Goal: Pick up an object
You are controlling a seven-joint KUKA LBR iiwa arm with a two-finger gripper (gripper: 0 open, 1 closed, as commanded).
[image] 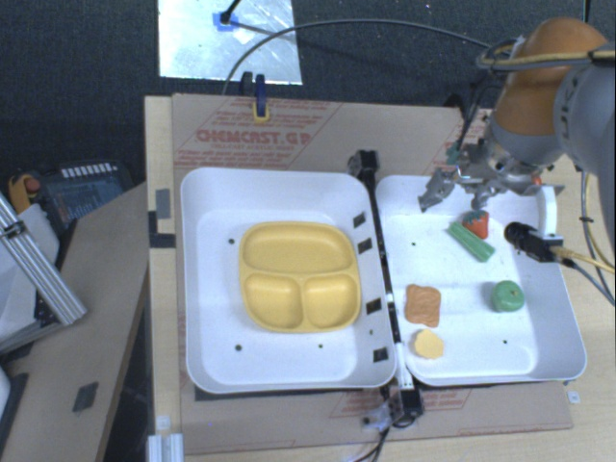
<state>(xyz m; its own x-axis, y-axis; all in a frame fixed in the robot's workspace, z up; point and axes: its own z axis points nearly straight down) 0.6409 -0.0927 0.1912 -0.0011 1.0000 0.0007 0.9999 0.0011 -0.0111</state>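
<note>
My gripper (460, 190) hangs spread, holding nothing. Just below its fingertips lies the green stick (470, 240): light, stiff, likely slick. I'd pinch across its narrow middle.

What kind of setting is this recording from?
Most likely a robotics lab test bench, not a kitchen: two white bins sit on a cardboard-covered bench, toy food such as a green ball lies in the right one, and loose cables run across the back.

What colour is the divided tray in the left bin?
Yellow; the divided tray shows clearly in the camera view.
</note>
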